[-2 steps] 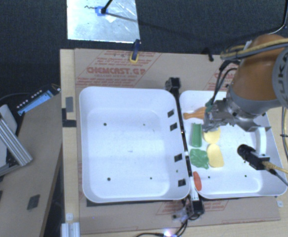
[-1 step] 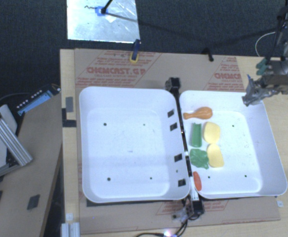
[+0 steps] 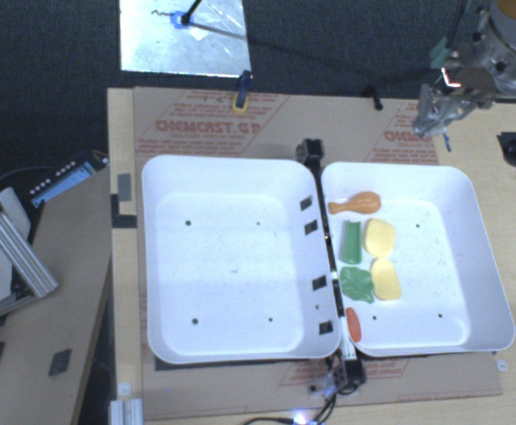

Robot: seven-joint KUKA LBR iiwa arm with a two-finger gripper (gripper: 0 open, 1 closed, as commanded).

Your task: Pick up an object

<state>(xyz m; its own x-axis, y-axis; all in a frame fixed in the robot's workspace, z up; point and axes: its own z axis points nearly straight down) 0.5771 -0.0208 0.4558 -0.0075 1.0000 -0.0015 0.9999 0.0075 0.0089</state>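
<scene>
**Gripper high at upper right, toys waiting in the right bin**

Gripper up in the upper right of the frame, above the cardboard beyond the right bin's far rim, well apart from every toy. Nothing between the fingers; whether parted or closed, impossible to tell at this size and angle.

Left bin bare of toys. All candidates gathered along the left side of the right bin, close to the divider:
- drumstick, orange-brown, uppermost, lying crosswise, a little apart from the rest;
- green stick just below, touching or nearly touching a yellow piece on its right;
- green lump lower down, pressed against a second yellow piece;
- small red piece lowest, right beside the divider.

Step in hand, by judgement: approach before descent. Best target probably the drumstick: free on most sides, with a narrow handle end easy to straddle. Worth turning the wrist so the fingers close across the thin axis, not along it. Worth centring over the piece before going down, then dropping straight. Clustered green and yellow pieces riskier: a finger likely to land on a neighbour and shove both. Red piece riskiest, too near the bin wall for a finger on that side.
</scene>
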